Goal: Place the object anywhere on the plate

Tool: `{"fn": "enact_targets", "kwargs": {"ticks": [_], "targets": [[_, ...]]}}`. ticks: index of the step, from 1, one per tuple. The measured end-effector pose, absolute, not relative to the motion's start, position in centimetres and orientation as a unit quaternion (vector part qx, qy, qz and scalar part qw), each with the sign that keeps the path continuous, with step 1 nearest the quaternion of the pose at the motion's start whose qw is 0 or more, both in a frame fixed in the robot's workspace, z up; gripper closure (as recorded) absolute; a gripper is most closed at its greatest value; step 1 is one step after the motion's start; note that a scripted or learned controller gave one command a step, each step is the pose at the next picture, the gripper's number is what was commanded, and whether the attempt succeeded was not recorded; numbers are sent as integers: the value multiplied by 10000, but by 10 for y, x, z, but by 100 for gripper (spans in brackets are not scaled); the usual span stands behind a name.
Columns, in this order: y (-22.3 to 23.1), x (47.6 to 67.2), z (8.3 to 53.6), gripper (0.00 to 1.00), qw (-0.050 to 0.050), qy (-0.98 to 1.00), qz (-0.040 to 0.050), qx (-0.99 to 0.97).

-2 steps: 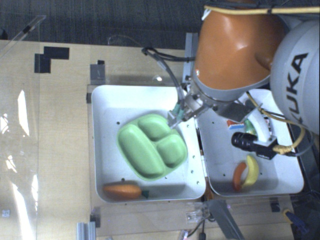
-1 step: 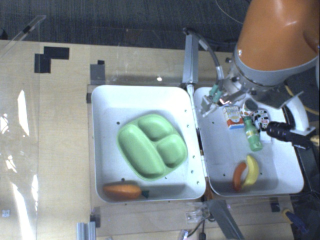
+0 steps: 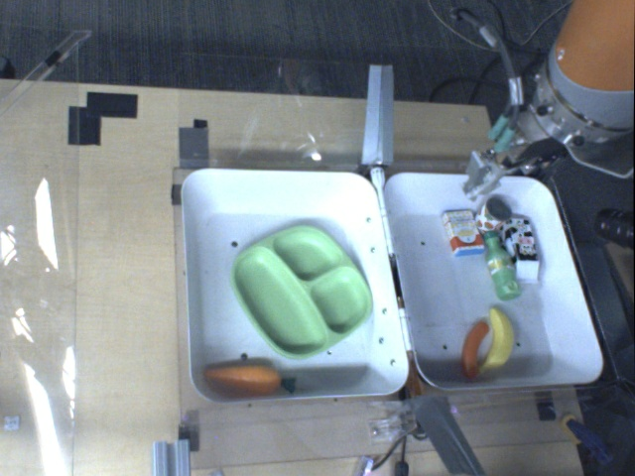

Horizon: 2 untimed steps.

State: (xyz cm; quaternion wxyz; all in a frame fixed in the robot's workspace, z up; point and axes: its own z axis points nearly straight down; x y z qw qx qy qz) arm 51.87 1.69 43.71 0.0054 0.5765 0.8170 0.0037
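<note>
A green plate with three compartments lies in the middle of the left bin. An orange carrot rests by that bin's front wall, off the plate. My gripper hangs over the back edge of the right bin, just behind a small orange-and-white carton. A green bottle lies next to the carton, with a black-and-white box at its right. At the front of the right bin a yellow banana sits against a reddish-orange fruit.
A metal divider post stands between the bins at the back. Cables loop behind the arm's wrist. The wooden bench stretches out to the left of the bins.
</note>
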Motion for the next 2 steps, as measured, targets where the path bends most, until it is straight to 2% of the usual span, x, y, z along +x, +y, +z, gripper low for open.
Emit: {"fn": "enact_targets", "kwargs": {"ticks": [1, 2], "targets": [[37, 514, 424, 100, 40, 8265, 29, 5630], [-30, 545, 424, 100, 43, 7459, 30, 6661]]}}
